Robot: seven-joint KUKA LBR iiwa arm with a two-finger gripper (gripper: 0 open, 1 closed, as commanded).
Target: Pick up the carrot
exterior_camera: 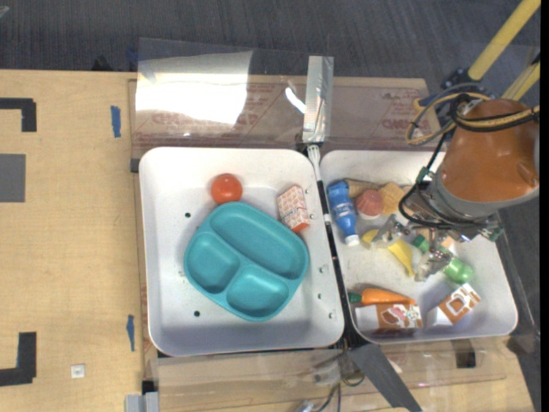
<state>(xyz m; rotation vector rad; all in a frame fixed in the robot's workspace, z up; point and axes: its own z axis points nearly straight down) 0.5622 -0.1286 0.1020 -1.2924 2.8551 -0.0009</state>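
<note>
Claw above right bin's clutter.

We see two white bins, the left bin holding a teal divided plate, a red-orange ball and a white carton with a red pattern. In the right bin we see an orange carrot with a green tip, a blue bottle, a yellow piece, a green piece and an orange-and-white box

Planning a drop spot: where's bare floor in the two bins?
Left bin: bare strips left of the teal tray and along the front wall. Right bin: crowded; carrot hemmed by cartons, tool over the clutter.
</note>
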